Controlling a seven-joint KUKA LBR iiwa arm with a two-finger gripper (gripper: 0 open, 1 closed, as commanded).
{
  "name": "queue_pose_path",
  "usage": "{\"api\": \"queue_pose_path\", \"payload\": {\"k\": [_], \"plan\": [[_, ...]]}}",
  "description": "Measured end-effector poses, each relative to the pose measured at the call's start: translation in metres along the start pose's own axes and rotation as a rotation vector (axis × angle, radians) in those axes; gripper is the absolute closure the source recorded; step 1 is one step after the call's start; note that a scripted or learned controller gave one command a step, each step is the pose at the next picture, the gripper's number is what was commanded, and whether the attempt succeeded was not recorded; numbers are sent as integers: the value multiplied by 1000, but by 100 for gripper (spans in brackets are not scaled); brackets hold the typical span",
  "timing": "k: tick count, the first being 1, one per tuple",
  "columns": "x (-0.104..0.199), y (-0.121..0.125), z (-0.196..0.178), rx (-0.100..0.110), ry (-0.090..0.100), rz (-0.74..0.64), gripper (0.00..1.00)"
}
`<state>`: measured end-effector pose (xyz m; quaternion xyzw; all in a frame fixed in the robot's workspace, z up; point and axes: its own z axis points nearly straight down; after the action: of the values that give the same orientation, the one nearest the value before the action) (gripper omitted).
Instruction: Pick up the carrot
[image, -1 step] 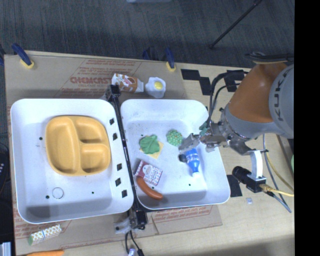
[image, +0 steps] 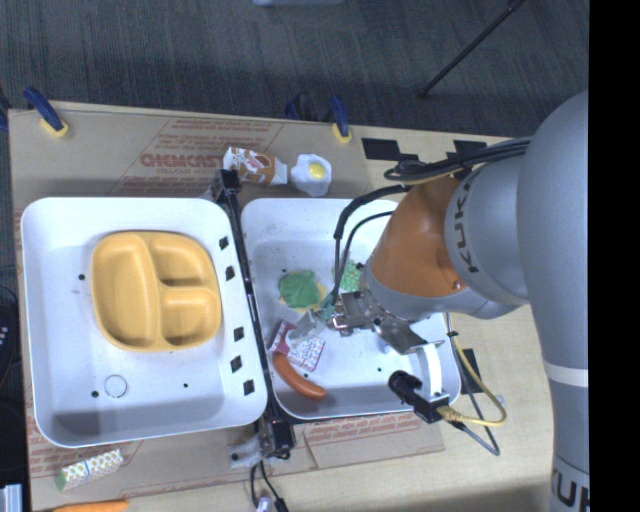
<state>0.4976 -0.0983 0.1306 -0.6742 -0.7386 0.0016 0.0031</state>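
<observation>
The grey arm's claw hangs low over the middle of the right white bin; I cannot tell how it stands or whether it has hold of anything. The orange carrot lies on the table's near left edge, outside both bins. A yellow divided plastic tray sits in the left white bin.

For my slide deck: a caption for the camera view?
KUKA arm's gripper low in the right bin, near a green toy; yellow tray in the left bin.
</observation>
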Motion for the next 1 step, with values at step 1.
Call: {"api": "queue_pose_path", "payload": {"k": [1], "plan": [[-1,1,-11,0,0,-4,100]]}}
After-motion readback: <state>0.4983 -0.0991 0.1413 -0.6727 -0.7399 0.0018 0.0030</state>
